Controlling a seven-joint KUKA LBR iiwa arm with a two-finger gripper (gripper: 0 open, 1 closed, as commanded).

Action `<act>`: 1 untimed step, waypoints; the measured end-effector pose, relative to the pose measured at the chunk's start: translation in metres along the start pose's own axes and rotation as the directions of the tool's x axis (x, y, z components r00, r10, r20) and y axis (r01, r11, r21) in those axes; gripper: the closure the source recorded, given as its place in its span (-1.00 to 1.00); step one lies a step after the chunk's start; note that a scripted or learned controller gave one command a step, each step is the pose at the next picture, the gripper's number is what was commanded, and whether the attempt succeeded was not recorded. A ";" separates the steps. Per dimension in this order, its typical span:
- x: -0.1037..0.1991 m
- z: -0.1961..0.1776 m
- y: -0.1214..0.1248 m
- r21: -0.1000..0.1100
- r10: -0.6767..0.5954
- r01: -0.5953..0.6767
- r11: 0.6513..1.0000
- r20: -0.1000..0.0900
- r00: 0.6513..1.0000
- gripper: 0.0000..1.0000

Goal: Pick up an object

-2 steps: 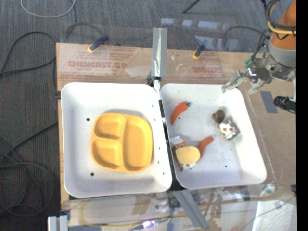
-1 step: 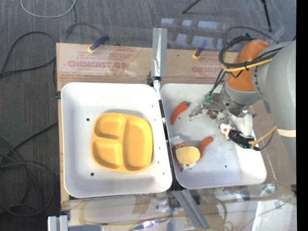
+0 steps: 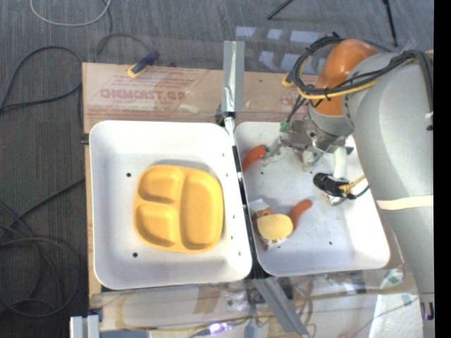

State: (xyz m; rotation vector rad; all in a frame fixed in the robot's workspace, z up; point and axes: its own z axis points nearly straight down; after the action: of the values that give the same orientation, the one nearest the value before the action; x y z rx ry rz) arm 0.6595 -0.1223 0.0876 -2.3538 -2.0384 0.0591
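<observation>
— What do you have in front of you, biggest first?

— The surface (image 3: 141, 97), brown board with red lettering, carries everything; my arm (image 3: 394, 139), grey and bulky, comes in from the right of the view, with the orange band (image 3: 345, 58) above the wrist; on the surface sit two shallow white bins side by side, the left bin (image 3: 113, 259) and the right bin (image 3: 352, 252), their inner walls touching.

— And inside them?

— The left bin holds a yellow divided plate (image 3: 180, 206), lying flat near its middle, three compartments facing up; the rest is in the right bin.

— Where is your hand?

— My hand (image 3: 308, 146) hangs over the back part of the right bin; whether it is spread or pressed together I cannot tell, for the wrist and cables hide it.

— What could be picked up there?

— A pale yellow round lump (image 3: 275, 226) lies near the front left of the right bin, well apart from my hand; an orange sausage-shaped piece (image 3: 253, 155) lies by the back left wall, near my hand but not touching it; a second orange piece (image 3: 301, 208) lies just beside the lump, to its right; a small brown-and-white bit (image 3: 262, 211) touches the lump's back edge, too small to name.
</observation>
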 end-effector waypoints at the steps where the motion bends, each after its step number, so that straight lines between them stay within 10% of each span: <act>1: 0.012 0.001 -0.069 -0.052 -0.051 0.051 0.997 -0.007 0.999 -1.00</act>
State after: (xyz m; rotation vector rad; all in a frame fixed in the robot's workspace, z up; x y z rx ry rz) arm 0.5931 -0.1007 0.0893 -2.3260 -2.1207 -0.0048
